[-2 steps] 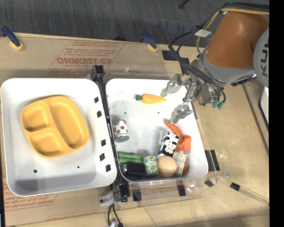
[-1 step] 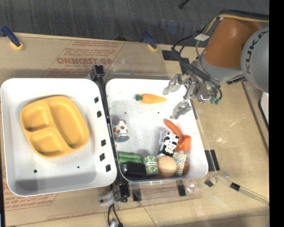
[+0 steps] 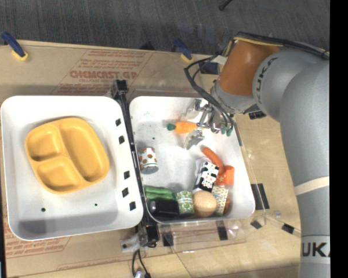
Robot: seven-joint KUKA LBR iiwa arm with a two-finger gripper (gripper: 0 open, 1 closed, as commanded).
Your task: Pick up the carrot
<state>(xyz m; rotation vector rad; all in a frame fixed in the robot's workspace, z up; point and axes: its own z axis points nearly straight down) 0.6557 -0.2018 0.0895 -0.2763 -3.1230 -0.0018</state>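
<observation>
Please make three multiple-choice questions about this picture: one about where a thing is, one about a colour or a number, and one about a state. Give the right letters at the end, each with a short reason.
1. Where does the yellow tray lie?
A. In the left bin
B. In the right bin
C. On the cardboard outside the bins

2. How many compartments does the yellow tray have?
A. One
B. Three
C. Six

3. How is the small can relative to the pincer?
A. Held between its fingers
B. Lying apart from it on the floor of the right bin
C. Lying inside the yellow tray

Answers:
1 A, the tray rests on the floor of the left bin.
2 B, one long section and two smaller ones show.
3 B, the can lies near the right bin's left wall, while the pincer is over the carrot at the bin's upper part.
</observation>
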